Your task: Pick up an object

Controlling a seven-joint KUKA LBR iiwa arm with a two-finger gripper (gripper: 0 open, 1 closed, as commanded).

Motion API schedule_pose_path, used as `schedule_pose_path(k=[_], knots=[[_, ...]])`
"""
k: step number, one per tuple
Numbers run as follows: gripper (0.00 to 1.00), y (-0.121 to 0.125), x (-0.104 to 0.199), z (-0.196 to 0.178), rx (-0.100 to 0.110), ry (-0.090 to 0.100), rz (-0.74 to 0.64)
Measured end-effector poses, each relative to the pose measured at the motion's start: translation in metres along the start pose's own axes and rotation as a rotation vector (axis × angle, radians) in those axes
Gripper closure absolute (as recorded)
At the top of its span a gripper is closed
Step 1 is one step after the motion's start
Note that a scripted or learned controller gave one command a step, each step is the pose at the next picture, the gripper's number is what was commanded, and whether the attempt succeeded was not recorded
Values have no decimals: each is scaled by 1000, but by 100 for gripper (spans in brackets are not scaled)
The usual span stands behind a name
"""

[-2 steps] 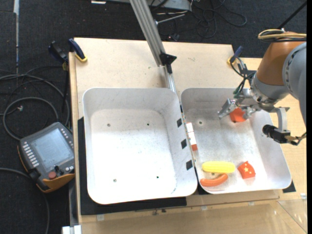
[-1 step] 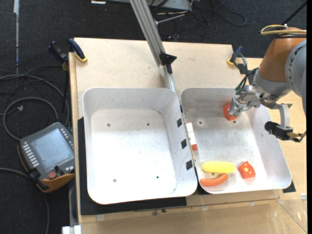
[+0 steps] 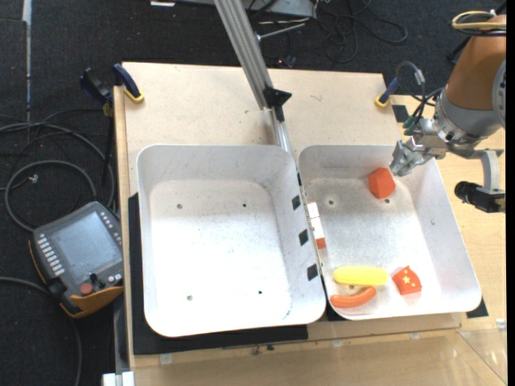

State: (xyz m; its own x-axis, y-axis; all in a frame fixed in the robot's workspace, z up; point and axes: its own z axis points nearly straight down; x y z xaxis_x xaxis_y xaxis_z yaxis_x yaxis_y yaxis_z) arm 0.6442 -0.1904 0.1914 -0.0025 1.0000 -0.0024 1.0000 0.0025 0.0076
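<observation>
Two shallow white bins sit side by side on your bench: the left bin [image 3: 213, 240] fills the middle-left of the frame, the right bin [image 3: 386, 232] the middle-right. Four loose objects lie in the right bin, counted as follows: one orange block [image 3: 382, 182] toward its upper edge, one yellow banana-shaped piece [image 3: 360, 276] near its lower edge, one orange sausage-shaped piece [image 3: 354, 297] just below the yellow one and touching or nearly touching it, and one small red block [image 3: 407, 281] just to their right.

Your arm enters from the upper right of the frame, and its gripper [image 3: 402, 160] hangs just above and to the right of the orange block, close to it. Nothing shows between the fingers. You should note that whether they are spread or closed cannot be told at this angle and size.

Judging by the placement, the orange block is the likely target, since it stands apart from the other three and leaves room on all sides. The lower cluster is crowded against the bin's rim, which would make a clean grasp there harder.
</observation>
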Motion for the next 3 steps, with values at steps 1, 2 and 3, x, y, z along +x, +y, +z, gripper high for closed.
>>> schedule_pose_path(k=[1, 2, 3], knots=[[100, 7, 8, -59, 0, 0, -2], [100, 8, 8, -92, 2, 0, -1], [100, -5, 61, -75, 9, 4, -5]])
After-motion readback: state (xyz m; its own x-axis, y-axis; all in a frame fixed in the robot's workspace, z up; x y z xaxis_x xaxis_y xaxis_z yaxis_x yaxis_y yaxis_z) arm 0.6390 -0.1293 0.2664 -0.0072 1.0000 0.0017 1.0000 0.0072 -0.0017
